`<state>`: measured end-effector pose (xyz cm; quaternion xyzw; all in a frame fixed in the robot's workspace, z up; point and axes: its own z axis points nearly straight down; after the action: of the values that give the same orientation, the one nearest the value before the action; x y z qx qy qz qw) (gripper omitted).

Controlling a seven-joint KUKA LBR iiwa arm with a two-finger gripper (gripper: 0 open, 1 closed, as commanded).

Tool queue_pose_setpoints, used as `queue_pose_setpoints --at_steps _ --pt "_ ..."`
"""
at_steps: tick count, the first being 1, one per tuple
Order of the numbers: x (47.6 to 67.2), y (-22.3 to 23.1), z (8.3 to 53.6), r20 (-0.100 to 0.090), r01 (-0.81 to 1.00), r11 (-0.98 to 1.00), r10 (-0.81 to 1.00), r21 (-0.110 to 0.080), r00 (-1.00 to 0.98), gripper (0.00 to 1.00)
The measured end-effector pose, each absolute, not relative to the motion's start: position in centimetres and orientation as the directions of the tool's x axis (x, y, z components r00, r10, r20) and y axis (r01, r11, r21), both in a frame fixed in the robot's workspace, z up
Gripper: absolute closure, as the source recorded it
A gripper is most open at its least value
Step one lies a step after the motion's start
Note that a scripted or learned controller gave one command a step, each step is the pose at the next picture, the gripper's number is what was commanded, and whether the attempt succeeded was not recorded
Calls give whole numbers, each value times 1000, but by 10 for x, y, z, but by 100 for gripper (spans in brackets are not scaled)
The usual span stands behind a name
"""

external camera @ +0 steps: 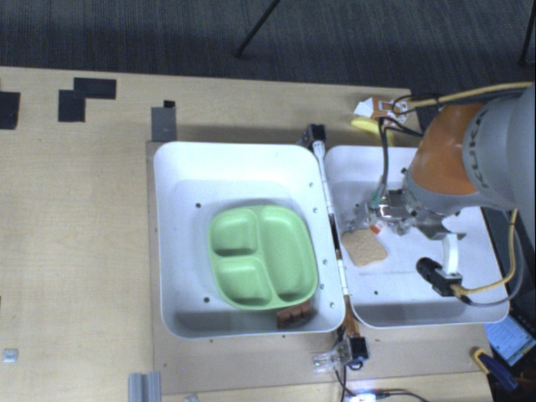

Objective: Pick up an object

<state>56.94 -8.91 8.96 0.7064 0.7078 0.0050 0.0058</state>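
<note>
Tan sponge [364,247] beside gripper [368,216], right bin [419,312]

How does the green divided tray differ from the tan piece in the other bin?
The green divided tray is large, with three compartments; the tan piece is small and flat. The tray lies in the left bin; the tan piece lies in the right bin, just below the gripper. Both rest on bin floors.

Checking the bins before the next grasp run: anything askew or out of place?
One thing: a small brown object sits wedged between the green divided plate and the near wall of the left bin, partly tucked under the plate's edge. The plate lies slightly rotated. In the right bin, the tan sponge-like piece lies flat beside the gripper.
</note>
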Motion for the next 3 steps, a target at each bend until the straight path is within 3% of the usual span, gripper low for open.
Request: queue_pose_setpoints --at_steps 1,2,3 --pt "571 -87 101 2 1000 5 1000 18 -5 100" --pt "571 -87 101 3 1000 5 1000 17 -5 0" --pt "572 -86 111 3 1000 7 1000 20 -7 100"
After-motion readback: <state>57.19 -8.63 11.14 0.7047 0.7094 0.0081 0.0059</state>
